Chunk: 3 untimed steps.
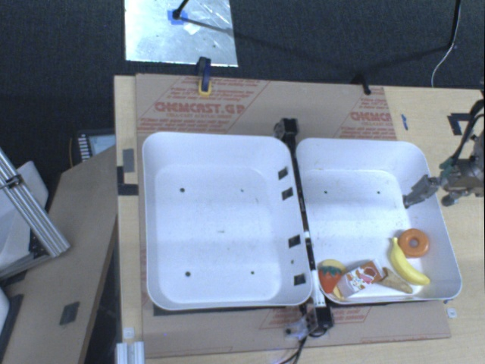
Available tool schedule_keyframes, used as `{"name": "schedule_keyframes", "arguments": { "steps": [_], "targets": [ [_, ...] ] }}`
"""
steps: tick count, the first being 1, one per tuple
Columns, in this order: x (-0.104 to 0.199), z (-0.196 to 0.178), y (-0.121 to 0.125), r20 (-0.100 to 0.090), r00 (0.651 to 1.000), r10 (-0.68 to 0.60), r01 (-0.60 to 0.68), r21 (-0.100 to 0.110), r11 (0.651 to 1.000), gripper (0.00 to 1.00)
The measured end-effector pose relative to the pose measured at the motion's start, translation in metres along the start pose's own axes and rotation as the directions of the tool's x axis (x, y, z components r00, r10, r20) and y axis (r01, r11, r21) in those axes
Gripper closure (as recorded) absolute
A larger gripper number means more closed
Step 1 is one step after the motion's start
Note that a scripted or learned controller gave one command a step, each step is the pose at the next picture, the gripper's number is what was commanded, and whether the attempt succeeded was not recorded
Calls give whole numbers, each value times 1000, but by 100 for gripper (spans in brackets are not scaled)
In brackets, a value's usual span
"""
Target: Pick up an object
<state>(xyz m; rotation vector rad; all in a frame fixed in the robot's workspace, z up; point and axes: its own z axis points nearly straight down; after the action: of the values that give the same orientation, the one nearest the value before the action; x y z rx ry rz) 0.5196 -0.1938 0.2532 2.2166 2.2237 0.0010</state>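
2 shallow white bins are seen side by side on a cardboard-covered bench (250,97). The left bin (163,154) shows bare floor marked by a few small dark dots. The right bin (356,165) holds 4 objects, all gathered in its near right corner.

A yellow banana (407,264) lies curved along the right side of that corner. An orange ring-shaped item resembling a doughnut (414,242) sits just beside the banana's upper end. A small red-and-white packet (359,277) lies tilted near the front wall, with a tan wedge-shaped piece (395,282) just to its right, between the packet and the banana. A round orange-red fruit, possibly a tomato (330,275), rests at the front left of this cluster, close to the divider between the bins.

The gripper (421,191) is seen at the right rim of the right bin, with the arm largely cut off by the frame's edge. 1 grey finger (417,193) points inward over the bin's right side, above the doughnut and well apart from it. Nothing is seen between the fingers, and whether they are parted or closed cannot be told.
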Motion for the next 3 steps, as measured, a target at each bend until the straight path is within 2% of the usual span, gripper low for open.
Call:
{"name": "schedule_keyframes", "arguments": {
  "steps": [1, 2, 3],
  "targets": [
    [38, -145, -27, 3, 1000, -6, 6, -17, 1000, 0],
    [99, -224, -31, 0, 1000, -8, 8, -11, 1000, 0],
    [170, -286, -30, -2, 1000, -9, 9, -8, 1000, 0]
  ]
}}
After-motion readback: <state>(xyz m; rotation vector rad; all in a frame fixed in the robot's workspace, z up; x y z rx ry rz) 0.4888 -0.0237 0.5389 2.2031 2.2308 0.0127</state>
